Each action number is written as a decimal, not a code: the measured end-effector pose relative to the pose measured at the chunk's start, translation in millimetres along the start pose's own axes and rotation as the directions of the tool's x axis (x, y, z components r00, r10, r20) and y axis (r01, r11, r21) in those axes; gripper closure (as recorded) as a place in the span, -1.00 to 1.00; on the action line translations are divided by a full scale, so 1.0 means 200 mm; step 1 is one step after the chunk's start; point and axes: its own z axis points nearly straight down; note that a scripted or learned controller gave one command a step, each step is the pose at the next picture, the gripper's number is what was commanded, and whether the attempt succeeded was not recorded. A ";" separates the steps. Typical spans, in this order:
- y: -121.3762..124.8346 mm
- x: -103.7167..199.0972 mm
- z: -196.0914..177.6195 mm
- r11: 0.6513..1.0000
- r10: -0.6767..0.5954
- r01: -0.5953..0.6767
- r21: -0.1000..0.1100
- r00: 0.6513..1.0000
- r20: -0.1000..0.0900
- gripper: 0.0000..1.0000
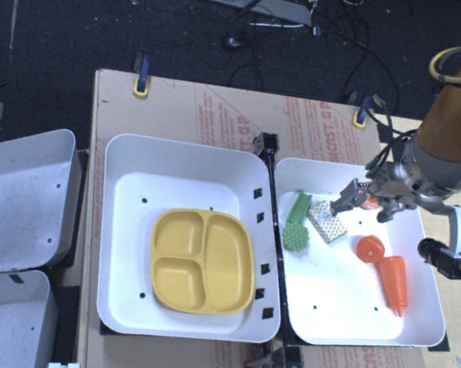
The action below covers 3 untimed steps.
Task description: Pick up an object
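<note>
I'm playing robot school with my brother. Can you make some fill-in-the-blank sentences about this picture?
1. The yellow divided plate lies in the ____ bin.
2. The plate has ____ compartments.
3. The toy carrot is colored ____.
4. The green brush shares the ____ bin with the carrot.

Missing words: left; three; orange; right

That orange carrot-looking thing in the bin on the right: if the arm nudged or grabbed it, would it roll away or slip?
Probably both, somewhat. The orange carrot looks tapered and round-bodied, so a nudge would likely swing it in an arc rather than slide it straight. Its surface looks like smooth plastic, so it could slip from a pinch near the narrow end. It seems stiff and light.
</note>
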 end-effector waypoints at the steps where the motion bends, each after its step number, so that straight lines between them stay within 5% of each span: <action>1: 0.01 0.00 -0.03 1.000 -0.002 0.002 -0.011 1.000 0.001 -1.00; 3: 0.02 0.05 0.53 1.000 0.000 0.000 -0.007 1.000 0.001 -1.00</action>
